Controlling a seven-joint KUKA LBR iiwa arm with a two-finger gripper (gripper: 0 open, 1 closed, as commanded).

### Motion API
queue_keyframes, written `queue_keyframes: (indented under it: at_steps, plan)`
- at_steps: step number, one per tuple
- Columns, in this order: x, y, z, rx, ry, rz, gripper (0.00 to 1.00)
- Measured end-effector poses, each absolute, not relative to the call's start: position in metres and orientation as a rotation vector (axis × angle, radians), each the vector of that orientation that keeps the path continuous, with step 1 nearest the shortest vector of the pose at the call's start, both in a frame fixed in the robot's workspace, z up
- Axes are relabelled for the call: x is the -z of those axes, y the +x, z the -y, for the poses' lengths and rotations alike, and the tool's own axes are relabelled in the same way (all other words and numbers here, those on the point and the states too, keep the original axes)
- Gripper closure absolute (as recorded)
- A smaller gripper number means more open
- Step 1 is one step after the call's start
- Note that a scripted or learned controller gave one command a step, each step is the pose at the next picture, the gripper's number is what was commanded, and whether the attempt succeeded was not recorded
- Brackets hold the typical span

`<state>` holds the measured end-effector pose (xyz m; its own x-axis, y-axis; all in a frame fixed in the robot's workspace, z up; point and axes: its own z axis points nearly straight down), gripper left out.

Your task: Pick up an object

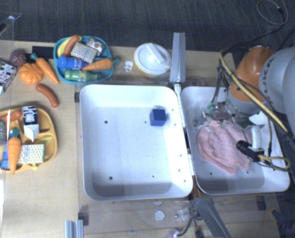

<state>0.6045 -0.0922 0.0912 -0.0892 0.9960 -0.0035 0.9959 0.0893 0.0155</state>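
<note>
A small blue cube (pixel 158 117) lies in the left white bin (pixel 102 177), toward its upper right. A crumpled pink cloth (pixel 217 147) rests in the middle of the right white bin (pixel 226 185). My gripper (pixel 215 113) hangs over the right bin, just at the cloth's far edge, with the grey arm and orange band behind it to the right. The wrist hides the far right part of that bin.
Left of the bins, the wooden bench holds a blue bowl (pixel 83 58) of toy food, a yellow plate (pixel 23 140) with toy items, a toy pumpkin (pixel 30 74) and a sausage (pixel 48 95). A white lidded pot (pixel 152 58) stands behind the left bin.
</note>
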Motion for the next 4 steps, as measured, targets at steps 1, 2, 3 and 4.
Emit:
queue_keyframes:
  at_steps: [1,2,3,4]
  plan:
    - [-0.092,0.549,0.091,-0.017,1.995,-2.404,0.00]
    - [-0.092,0.495,0.093,-0.019,1.831,-2.522,0.00]
    - [-0.104,0.498,0.095,-0.022,1.827,-2.511,1.00]
    - [-0.212,0.558,0.068,-0.003,2.101,-2.333,1.00]
